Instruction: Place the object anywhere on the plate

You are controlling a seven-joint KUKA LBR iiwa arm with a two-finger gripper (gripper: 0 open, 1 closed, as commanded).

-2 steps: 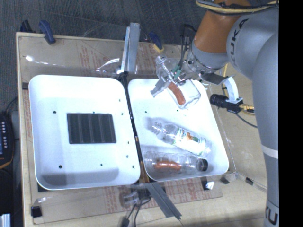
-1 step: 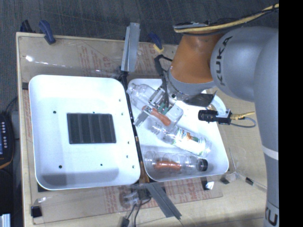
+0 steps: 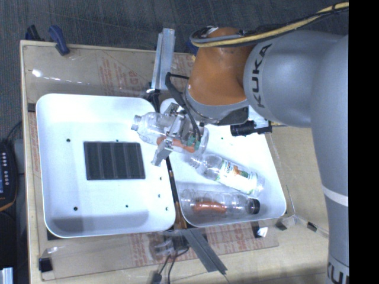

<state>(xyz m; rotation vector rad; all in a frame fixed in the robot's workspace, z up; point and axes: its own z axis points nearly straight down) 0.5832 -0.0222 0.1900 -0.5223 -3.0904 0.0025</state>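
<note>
Gripping a clear plastic bottle [image 3: 155,127] between its fingers, the gripper [image 3: 172,136] hovers just right of the dark plate [image 3: 113,160], fingers closed on it.

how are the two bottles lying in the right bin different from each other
The bottle with the white label lies at a slant across the middle of the right bin, while the bottle with the black cap lies level along the bin's near wall. The labelled one shows green and orange print; the other shows a reddish patch inside and its dark cap points right. Both are clear plastic, lie on their sides and are apart from the tool.
</note>
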